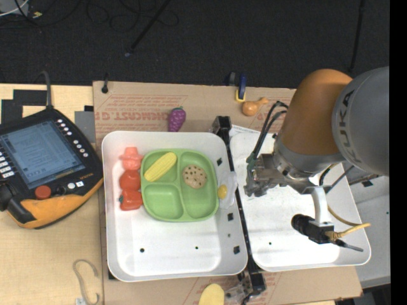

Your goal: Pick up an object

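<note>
Camera view: arm point(331, 122) bent down over right bin point(356, 234).

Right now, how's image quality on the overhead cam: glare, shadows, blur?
Camera view: lighting is even and soft, with no harsh shadows. The two white bins, the left bin and the right bin, read bright but not blown out. The green divided plate and its corn cob are fairly sharp. The gripper is dark and hard to resolve. The floor beyond the bench is nearly black.

A bulky grey metal arm point(372, 119) with black lettering, a rounded orange band point(315, 113), and black cables point(267, 129) by the wrist.
</note>
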